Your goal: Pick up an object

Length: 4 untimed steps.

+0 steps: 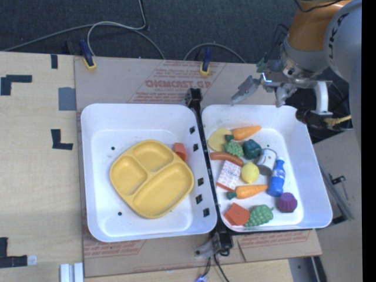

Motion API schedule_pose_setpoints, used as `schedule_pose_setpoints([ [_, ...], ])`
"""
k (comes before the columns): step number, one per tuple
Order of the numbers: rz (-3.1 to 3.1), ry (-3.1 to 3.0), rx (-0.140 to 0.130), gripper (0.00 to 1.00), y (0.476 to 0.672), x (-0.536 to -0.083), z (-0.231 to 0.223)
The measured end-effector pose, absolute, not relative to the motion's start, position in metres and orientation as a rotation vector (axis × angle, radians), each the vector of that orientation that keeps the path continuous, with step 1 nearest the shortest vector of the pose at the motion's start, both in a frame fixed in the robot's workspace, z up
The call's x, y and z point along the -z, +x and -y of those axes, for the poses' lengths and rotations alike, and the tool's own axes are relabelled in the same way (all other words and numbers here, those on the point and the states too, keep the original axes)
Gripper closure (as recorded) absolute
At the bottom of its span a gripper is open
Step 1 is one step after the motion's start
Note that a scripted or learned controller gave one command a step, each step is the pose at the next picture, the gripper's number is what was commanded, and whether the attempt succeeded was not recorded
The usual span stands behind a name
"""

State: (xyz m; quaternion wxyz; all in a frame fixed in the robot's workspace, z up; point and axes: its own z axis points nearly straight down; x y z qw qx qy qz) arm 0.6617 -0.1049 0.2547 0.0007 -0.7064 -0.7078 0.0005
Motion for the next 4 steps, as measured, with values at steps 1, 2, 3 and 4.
schedule_pose_setpoints([
  [1, 2.223, -2.220, 0.000, 0.00, 0.645, -0.094, 0.113],
  [2, 2.220, -2.223, -0.003, 0.00, 0.551, -0.085, 0.141],
  [3, 2.223, -2.225, -0.003, 0.00, 0.589, -0.085, 0.097],
  [4, 2.224, -2.220, -0.001, 0.00, 0.612, -0.184, 0.070],
])
